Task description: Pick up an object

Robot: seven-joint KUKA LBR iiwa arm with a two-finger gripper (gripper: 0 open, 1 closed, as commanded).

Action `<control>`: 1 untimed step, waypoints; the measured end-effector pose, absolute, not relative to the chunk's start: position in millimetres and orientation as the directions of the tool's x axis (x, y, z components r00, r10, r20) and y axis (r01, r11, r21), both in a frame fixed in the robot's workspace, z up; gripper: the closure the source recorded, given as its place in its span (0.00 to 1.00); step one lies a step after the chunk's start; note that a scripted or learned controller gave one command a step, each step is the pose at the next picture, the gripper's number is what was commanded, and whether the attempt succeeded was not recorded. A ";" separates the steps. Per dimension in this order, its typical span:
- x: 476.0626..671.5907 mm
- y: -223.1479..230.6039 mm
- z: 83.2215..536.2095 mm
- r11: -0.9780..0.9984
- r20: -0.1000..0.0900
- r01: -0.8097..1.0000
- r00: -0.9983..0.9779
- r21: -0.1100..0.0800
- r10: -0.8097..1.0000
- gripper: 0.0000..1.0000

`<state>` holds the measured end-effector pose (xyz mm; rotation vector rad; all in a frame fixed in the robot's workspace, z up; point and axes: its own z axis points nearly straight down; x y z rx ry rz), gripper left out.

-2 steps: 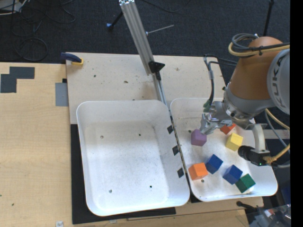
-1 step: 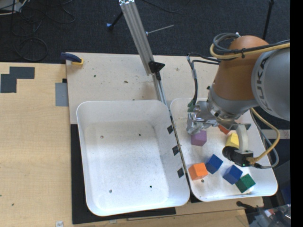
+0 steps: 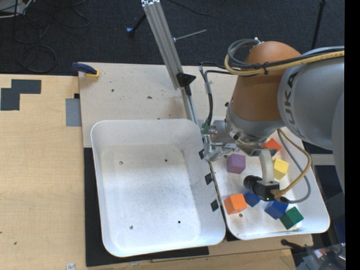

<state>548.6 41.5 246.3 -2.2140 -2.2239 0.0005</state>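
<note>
Hanging over the right bin (image 3: 315, 221), the gripper (image 3: 215, 147) sits near its left wall, fingers too hidden to tell their spread; the purple cube (image 3: 236, 163) lies just right of it, apart

A long silver aluminium extrusion post (image 3: 166, 44) rises at a slant from the pale speckled bench board (image 3: 135, 91) behind the bins, with a black bracket (image 3: 184, 80) clamped partway down it. A blue and yellow clamp (image 3: 85, 69) grips the board's far left corner. To the left lies a light wooden tabletop (image 3: 39, 179) bearing dark grey rectangular patches (image 3: 19, 91). Black cables (image 3: 34, 44) trail over the dark carpet floor (image 3: 101, 21) beyond the bench.
</note>
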 end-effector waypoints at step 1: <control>536.6 92.9 249.1 0.005 0.002 1.000 -0.005 -0.004 1.000 1.00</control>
